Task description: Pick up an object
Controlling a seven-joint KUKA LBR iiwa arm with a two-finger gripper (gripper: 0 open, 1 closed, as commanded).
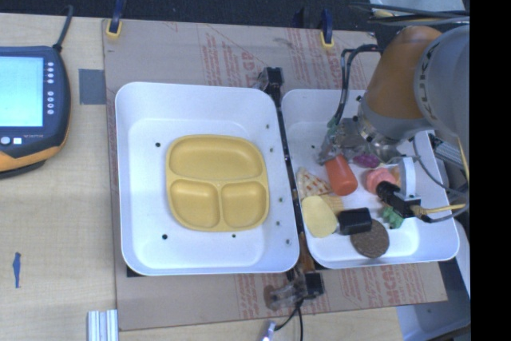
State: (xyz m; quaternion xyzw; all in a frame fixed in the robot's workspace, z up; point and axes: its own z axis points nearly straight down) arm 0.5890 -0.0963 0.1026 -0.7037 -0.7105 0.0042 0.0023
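Orange plastic cylinder [341,175] sits in the cluttered white right bin [435,251], at six o'clock from our gripper [345,141], which hovers there presumably lining up a grab, though we can't tell its grip state from here.

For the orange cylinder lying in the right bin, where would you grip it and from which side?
Grip the orange cylinder across its middle, coming straight down from above. It lies on its side, slightly tilted, so its narrow width probably fits between two fingers. The waffle piece sits close on its left and a pink object on its right, so low side approaches look crowded.
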